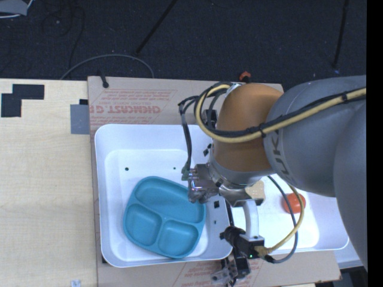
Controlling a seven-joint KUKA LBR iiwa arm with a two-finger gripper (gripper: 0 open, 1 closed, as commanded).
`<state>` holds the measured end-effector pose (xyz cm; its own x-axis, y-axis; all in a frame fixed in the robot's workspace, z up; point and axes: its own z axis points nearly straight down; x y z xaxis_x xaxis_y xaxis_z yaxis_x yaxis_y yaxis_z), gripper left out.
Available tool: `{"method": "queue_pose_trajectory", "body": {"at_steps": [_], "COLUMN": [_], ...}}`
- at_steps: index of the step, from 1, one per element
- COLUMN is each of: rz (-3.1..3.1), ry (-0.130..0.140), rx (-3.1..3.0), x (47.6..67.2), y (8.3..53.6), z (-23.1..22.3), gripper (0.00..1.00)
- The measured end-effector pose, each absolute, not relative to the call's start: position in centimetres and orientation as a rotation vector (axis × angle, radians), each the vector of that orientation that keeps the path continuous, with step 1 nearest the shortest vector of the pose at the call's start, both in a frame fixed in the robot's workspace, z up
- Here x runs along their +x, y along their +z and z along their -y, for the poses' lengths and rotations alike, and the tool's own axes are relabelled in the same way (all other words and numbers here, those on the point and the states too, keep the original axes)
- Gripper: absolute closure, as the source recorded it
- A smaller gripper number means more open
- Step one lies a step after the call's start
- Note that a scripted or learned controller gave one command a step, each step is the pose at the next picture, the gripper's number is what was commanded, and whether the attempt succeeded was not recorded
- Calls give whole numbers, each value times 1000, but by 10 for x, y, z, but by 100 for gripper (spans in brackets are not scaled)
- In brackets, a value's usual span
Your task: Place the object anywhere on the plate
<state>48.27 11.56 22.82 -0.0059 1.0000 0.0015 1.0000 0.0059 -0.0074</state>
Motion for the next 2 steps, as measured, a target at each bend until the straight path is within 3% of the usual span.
{"method": "queue_pose_trajectory", "body": {"at_steps": [1,2], "rz": [2219,2216], "ry": [9,8], "rx": [-2217,-2221], "x": [486,486], "y": [221,222], "z": [-125,-124], "gripper": [100,0]}}
